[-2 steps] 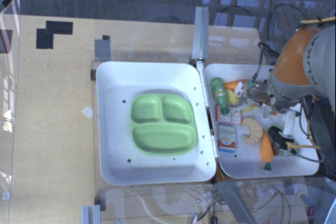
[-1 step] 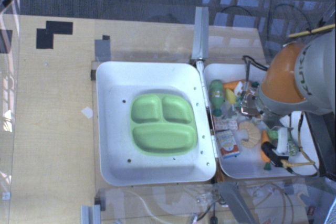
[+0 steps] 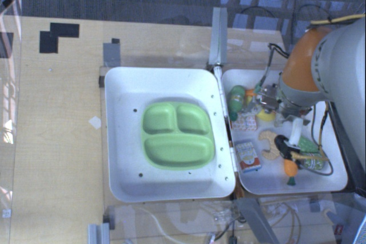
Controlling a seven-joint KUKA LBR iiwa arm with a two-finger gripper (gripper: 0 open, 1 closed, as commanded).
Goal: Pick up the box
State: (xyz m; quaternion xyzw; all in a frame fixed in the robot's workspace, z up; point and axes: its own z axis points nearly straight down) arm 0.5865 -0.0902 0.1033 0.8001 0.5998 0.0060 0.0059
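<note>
While the grey arm (image 3: 337, 60) with its orange band reaches in from the right, it hangs over the back half of the right bin (image 3: 338, 180), and its bulk hides much of that bin's far corner. The left bin (image 3: 123, 140) sits just beside the right one, their rims nearly touching, and it holds a green divided tray (image 3: 176, 135) lying flat near its middle.

The gripper (image 3: 273, 101) is at the end of the arm, low over the clutter in the right bin; whether it is apart or together cannot be told from this angle, and nothing can be seen clamped in it.

The box (image 3: 248, 156), a small carton with a pale printed top and a red edge, lies flat in the front left part of the right bin, close to the wall shared with the left bin. It is nearer the camera than the gripper and to its left, clearly apart from it. A smaller flat packet (image 3: 246, 122) with red dots lies between the box and the gripper.

A green bottle (image 3: 236, 98) lies by the left wall, farther back. A tan pretzel-shaped piece (image 3: 269, 144) rests just right of the box, and a small orange carrot (image 3: 291, 169) lies toward the front.
</note>
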